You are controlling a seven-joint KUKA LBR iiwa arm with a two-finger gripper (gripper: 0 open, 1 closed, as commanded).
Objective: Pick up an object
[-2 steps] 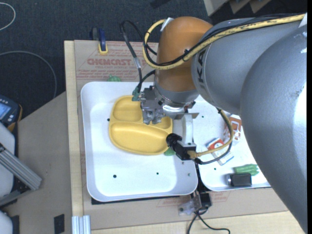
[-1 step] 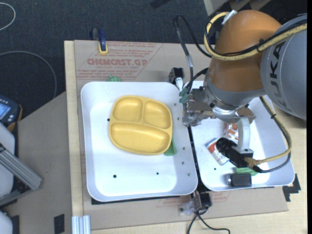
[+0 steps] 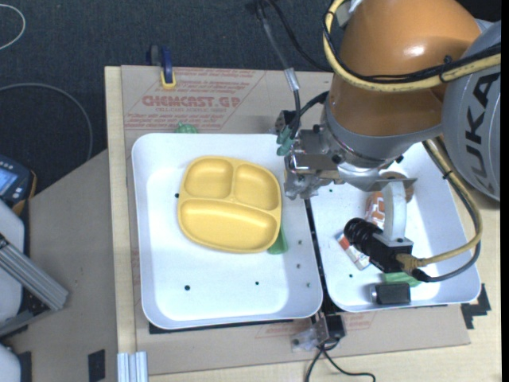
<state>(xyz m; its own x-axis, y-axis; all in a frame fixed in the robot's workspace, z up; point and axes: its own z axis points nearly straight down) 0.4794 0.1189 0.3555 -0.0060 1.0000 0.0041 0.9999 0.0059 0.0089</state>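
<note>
- Left bin [image 3: 223,285]: we log a yellow plate [image 3: 227,223] lying flat in its far half, open side up.
- The plate's long axis runs roughly left to right across the view, with the right end dipping a little toward the near side.
- The plate's one long compartment lies on the near side and its two smaller ones on the far side. Its right end points at the seam between the bins.
- A green scrap [image 3: 276,242] pokes out from under the plate's near-right corner, touching it.
- The arm [image 3: 398,46] reaches in from the right, its orange dome over the far part of the right bin [image 3: 439,205].
- The tool [image 3: 308,170] hangs over the seam between the bins, just beside the plate's right end. We see nothing pinched in it, and the wrist hides enough that we cannot tell whether it is spread or pressed together.
- Right bin, near edge: a small black block [image 3: 392,294], its long axis left to right, with a green bit [image 3: 402,277] just beyond it, possibly touching.
- Right bin, middle: a small orange-and-white item [image 3: 375,208], too hidden to identify.
- Both bins sit on a cardboard sheet [image 3: 199,98] with red print, on the desk.
</note>
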